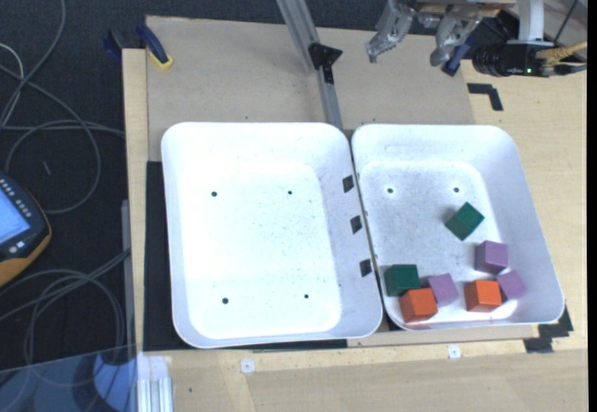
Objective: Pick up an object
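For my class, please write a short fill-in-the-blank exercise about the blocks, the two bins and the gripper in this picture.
1. All the blocks lie in the ____ bin.
2. The lone green block sits apart; the other green block touches an ____ block.
3. The gripper hangs above the bench with its fingers ____.
4. There are ____ purple blocks.

Missing words: right; orange; open; three

Bright, even overhead light; white bins [252,144] nearly washed out, their speckles perhaps image noise
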Robot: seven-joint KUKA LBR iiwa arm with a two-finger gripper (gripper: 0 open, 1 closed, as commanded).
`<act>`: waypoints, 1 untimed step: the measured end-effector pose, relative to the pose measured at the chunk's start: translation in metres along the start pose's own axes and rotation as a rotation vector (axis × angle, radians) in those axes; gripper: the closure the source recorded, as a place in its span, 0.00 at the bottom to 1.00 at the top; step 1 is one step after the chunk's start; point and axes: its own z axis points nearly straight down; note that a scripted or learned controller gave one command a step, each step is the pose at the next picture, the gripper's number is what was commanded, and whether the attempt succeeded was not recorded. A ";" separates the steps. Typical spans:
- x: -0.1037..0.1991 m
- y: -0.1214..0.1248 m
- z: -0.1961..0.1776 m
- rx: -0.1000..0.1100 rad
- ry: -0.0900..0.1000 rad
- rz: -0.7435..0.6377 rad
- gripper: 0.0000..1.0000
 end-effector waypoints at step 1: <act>0.052 -0.006 -0.043 -0.008 0.000 0.000 0.00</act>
